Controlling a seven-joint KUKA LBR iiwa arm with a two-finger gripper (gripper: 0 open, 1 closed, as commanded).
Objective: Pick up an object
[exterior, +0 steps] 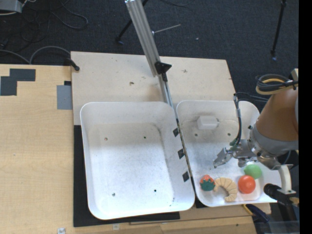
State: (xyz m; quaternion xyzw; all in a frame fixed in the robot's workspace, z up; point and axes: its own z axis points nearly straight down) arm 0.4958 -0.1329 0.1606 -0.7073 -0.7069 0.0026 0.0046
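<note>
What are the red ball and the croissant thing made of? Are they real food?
Probably toys, not real food. The red ball looks like smooth plastic: even colour with a slight shine. The croissant looks like matte plastic or foam, tan with moulded ridges; the picture is too small to say which.

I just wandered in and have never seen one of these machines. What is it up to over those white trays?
A grey robot arm reaches in from the right over the right-hand bin. Its gripper hangs low inside that bin, just above a cluster of small toys near the front edge: a croissant-shaped piece, a red ball, a green piece and a small red-and-green toy. A white block lies farther back. It has not visibly picked anything up.
</note>
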